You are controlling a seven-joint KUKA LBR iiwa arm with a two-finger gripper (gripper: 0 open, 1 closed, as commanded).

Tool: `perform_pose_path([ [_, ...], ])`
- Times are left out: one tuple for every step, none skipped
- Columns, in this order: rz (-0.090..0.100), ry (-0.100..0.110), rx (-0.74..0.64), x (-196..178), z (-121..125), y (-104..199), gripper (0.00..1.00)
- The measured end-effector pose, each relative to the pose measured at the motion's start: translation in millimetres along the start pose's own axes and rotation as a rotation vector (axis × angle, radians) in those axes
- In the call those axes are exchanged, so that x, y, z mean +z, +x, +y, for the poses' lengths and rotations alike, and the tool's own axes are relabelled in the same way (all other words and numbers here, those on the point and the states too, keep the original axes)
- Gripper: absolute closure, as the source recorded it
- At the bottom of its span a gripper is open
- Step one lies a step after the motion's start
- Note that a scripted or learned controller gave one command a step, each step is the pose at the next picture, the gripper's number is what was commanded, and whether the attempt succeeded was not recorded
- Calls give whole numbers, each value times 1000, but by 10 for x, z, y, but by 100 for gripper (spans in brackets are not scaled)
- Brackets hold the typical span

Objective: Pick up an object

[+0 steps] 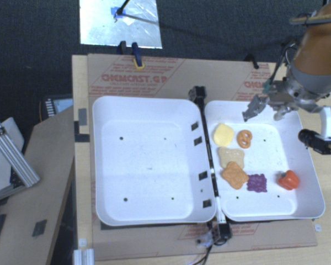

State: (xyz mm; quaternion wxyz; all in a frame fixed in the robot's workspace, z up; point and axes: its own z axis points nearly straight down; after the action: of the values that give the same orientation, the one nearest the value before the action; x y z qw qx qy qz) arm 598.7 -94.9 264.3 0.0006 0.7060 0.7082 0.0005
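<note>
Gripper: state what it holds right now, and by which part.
Nothing is held. The gripper hangs open above the far edge of the right bin, with nothing between its fingers; the pretzel and other items lie in the bin.

I see the left bin (149, 159) wide open; the right bin (303, 164) is crowded from 9 to 5 o'clock by toys (234, 175).
</note>
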Motion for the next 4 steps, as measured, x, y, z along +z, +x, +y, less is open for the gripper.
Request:
perform_pose_path([
  [0, -4, -2, -113, 9, 1, 100],
  [-2, 1, 6, -195, -784, -319, 100],
  [3, -2, -10, -301, -650, 591, 100],
  [3, -4, -9, -692, -956, 1232, 100],
])
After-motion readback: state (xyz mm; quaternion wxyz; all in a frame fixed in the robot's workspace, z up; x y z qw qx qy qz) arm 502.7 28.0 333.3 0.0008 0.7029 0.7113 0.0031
